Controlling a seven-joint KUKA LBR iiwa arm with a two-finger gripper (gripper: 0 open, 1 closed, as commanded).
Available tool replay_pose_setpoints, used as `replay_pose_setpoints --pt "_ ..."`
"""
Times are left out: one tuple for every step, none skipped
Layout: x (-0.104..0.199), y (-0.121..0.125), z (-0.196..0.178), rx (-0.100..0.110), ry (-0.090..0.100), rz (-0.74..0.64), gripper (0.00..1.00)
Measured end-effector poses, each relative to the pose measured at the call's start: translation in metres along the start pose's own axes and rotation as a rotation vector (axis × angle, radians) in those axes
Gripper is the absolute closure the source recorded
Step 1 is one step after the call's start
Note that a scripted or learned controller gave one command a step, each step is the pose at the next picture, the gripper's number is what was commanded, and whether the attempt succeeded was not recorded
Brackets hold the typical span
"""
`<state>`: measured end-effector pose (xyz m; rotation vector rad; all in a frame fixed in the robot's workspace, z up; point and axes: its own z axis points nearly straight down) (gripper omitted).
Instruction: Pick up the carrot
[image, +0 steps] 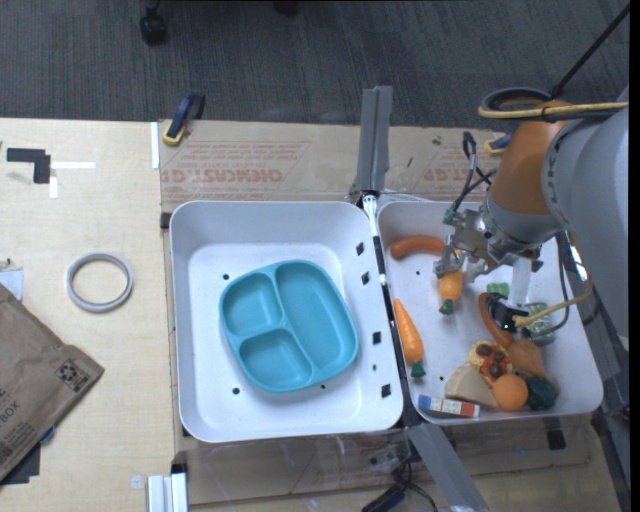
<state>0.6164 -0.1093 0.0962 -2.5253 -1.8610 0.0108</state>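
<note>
Robotics lab, plywood bench (80, 200) with taped markers, two white bins (190, 330), grey carpet floor (300, 50), loose cables (600, 45)

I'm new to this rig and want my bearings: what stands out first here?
The blue divided plate sits in the middle of the left bin. The right bin is crowded with toy food: a carrot lies along its left wall, with a heap at the near right corner. The grey and orange arm reaches in from the right, its gripper low over the bin's far part.
</note>
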Motion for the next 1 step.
replay_pose_setpoints --pt "0.0644 0.0237 -0.0938 -0.004 0.001 0.227 1.0"
